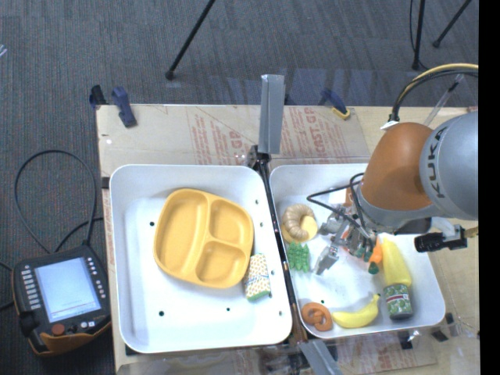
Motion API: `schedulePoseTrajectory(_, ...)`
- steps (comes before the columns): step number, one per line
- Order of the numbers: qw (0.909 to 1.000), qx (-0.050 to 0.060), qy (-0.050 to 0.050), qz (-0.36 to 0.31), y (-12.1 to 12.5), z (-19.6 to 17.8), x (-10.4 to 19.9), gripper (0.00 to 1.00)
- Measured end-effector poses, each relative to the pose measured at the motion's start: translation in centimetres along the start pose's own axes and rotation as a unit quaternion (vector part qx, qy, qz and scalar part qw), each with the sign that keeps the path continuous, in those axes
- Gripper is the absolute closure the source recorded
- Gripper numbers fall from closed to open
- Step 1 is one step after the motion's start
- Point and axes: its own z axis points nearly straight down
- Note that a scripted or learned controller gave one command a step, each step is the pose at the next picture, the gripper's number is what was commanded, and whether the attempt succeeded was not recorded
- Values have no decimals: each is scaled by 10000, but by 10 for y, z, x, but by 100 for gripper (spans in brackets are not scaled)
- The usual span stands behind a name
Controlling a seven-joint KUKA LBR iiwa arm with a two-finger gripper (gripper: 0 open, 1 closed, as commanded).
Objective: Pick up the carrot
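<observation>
Desk [187, 127] carries two white bins; the left bin [133, 209] holds a yellow divided plate [205, 237] and a patterned sponge [258, 276]. The right bin [312, 180] is entered by the arm [406, 174]. The jaws of the gripper [337, 248] are seen low over the bin floor; their opening cannot be told, and nothing is seen between them. The yellow squeeze bottle [396, 262], banana [356, 316], pretzel [317, 313] lie nearby. The carrot [376, 255] lies just right of the gripper, beside the bottle. Step judged: approach. A short shift toward the carrot is called for next.
</observation>
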Motion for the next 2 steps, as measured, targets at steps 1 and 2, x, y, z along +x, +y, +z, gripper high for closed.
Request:
schedulePoseTrajectory(1, 9949, 3, -12, 1006, -46, -33, -5, 0)
schedulePoseTrajectory(2, 9957, 13, 27, 923, -42, 2, 26, 0)
